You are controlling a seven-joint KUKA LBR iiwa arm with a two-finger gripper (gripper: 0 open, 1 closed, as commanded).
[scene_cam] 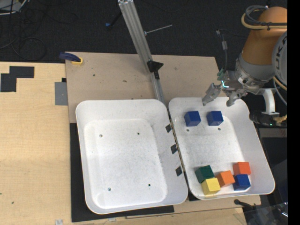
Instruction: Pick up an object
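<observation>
— Where are your jaws now?

— My two-finger gripper point(221, 95) hangs over the far edge of the right shallow white bin point(255, 139), jaws spread apart, nothing between them.

— And the blocks?

— Two blue cubes point(192, 118) point(214, 118) sit near that far edge, just below me. A green cube point(204, 173), yellow cube point(210, 185), two orange cubes point(226, 177) point(242, 168) and another blue cube point(242, 182) cluster at the near right corner.

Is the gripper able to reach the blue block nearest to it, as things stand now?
Probably yes. The gripper, open, hovers over the far edge of the right bin, just beyond that blue block. Nothing lies between them, and the other blue block stands apart beside it.
</observation>
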